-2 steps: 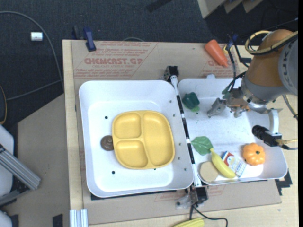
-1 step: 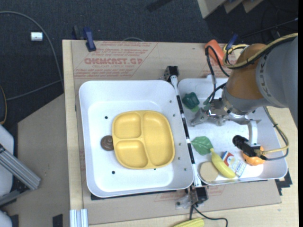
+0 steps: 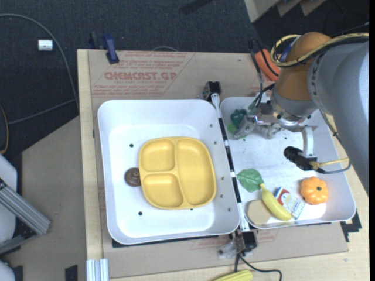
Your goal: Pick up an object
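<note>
Presently, left bin (image 3: 111, 157) bears a yellow tray (image 3: 176, 172); right bin (image 3: 345, 206) has a leaf (image 3: 250, 179), banana (image 3: 274, 204) and pumpkin (image 3: 314, 191) near; gripper (image 3: 258, 124) hangs far-left there, finger state indeterminable; banana likely light, smooth; grasp across its middle.

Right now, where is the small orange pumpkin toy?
The small orange pumpkin toy lies in the right white bin, near its front right corner, beside the yellow banana.

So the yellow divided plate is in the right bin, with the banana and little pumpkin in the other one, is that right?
Not quite. The camera view shows the yellow divided plate in the left bin, not the right one. The banana and the little pumpkin do lie in the other bin, the right bin.
</note>
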Tool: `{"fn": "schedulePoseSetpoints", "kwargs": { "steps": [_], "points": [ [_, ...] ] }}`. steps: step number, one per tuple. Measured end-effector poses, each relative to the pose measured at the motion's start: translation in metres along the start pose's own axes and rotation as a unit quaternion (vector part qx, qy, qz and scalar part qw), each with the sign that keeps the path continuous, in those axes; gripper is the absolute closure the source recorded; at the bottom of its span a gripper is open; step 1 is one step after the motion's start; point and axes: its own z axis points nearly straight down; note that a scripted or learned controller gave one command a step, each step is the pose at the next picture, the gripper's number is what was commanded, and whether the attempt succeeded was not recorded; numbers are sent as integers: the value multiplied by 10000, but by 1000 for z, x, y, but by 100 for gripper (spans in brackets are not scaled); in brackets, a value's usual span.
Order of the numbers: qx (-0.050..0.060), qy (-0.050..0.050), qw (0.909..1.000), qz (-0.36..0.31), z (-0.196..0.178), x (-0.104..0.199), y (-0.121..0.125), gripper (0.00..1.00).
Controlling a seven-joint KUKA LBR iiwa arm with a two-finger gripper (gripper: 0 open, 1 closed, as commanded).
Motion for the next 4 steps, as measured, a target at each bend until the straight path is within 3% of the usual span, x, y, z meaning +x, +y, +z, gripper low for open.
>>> {"fn": "schedulePoseSetpoints", "kwargs": {
  "steps": [1, 2, 3, 4],
  "points": [
    [18, 0, 10000, -6, 0, -5, 29, 0],
    [-56, -3, 10000, 8, -2, -85, -29, 0],
    [-53, -3, 10000, 13, 0, -118, -102, 0],
    [-50, 7, 10000, 8, 0, -122, -147, 0]
  ]
}}
